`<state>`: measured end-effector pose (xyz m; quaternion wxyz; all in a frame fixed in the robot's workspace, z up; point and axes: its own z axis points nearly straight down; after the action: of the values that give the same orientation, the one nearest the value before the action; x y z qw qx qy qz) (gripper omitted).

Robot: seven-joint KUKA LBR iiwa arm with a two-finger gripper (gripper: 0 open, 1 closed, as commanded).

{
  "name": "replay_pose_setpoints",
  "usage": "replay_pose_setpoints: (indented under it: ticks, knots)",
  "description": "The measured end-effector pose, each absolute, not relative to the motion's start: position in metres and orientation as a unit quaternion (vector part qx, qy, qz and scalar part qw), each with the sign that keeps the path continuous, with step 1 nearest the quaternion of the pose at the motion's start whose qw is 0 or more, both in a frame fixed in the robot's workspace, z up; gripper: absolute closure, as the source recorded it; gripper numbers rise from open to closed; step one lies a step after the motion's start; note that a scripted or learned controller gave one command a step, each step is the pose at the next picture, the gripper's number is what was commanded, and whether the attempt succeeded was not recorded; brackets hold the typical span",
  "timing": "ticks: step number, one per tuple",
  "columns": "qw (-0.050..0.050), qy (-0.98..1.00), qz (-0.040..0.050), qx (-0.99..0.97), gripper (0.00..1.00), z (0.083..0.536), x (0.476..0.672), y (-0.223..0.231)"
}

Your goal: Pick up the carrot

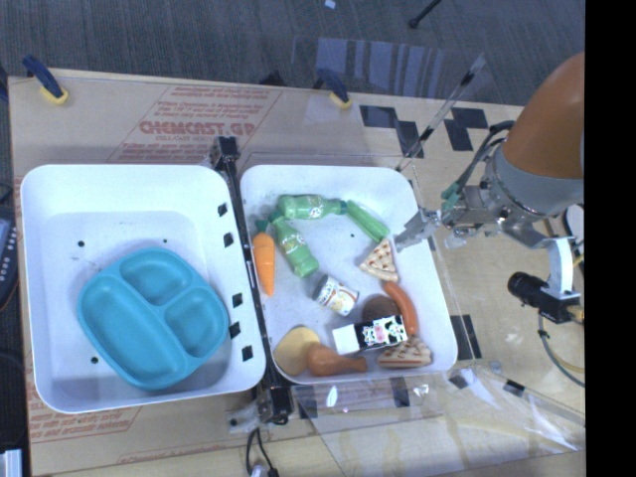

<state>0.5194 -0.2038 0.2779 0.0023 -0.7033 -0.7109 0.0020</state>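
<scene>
Claw (422, 229) is hanging at the right rim of the right bin (434, 296), right of centre in the frame, and its opening cannot be made out; nothing is showing in its grip. Going from the bottom of the frame upward inside that bin, a waffle wedge (404, 354) and a black-and-white carton (374, 334) are lying low, with a small can (337, 294) above them. The carrot (263, 262) is lying lengthwise against the bin's left wall, well apart from the claw. Green bottles (298, 229) are sitting higher up. A blue divided plate (149, 316) is resting in the left bin (40, 286) on the surface (119, 117).
</scene>
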Motion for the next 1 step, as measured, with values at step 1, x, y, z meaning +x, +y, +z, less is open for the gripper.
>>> replay_pose_setpoints:
  ticks: [1]
  knots:
    - [0.002,-0.612,0.0022,-0.791,0.00,0.2488,0.5824,-0.1156]
